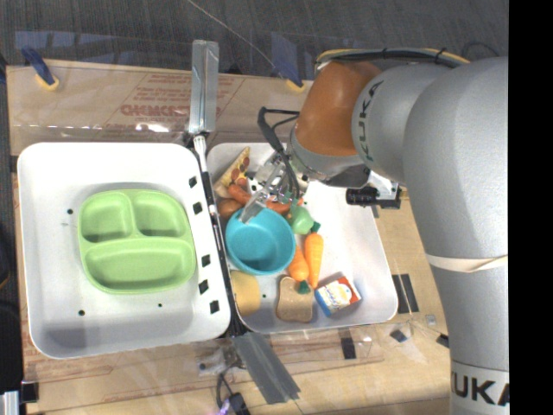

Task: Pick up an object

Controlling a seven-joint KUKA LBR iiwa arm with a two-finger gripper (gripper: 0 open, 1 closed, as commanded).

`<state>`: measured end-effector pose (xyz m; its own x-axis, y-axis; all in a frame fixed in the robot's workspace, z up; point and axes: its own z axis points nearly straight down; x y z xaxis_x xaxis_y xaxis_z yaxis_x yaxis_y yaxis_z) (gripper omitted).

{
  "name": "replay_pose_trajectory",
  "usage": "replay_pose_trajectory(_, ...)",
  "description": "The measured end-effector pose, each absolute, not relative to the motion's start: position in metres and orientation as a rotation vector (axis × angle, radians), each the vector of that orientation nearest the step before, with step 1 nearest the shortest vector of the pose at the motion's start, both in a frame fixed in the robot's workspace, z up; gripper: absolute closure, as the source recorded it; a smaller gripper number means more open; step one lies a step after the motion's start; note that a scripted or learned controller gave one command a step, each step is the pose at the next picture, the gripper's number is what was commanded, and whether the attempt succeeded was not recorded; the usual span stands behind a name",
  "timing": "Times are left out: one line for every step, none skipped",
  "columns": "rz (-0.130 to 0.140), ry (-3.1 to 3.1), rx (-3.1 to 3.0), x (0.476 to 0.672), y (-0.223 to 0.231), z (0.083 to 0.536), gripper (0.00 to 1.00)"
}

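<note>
a grey robot arm reached into the right bin (373, 258), its gripper (263, 195) low over the toys at the rim of a blue bowl (259, 240). whether it gripped anything could not be told. the left bin (43, 232) held a green divided plate (136, 239).

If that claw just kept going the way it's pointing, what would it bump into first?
Probably the blue bowl: the gripper points down-left at its near rim in the right bin. Depth is hard to judge from above.

Wooden bench (104, 102) on grey carpet (104, 7)
</note>
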<state>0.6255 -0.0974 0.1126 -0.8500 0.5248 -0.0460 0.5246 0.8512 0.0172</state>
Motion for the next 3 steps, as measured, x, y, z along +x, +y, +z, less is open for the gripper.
replay_pose_trajectory(0.000,2.808,1.408,0.528,-0.096,0.092,0.00)
replay_pose_trajectory(-0.001,2.607,1.755,0.622,-0.146,0.102,0.00)
replay_pose_trajectory(-0.003,2.409,2.016,0.653,-0.112,0.092,0.00)
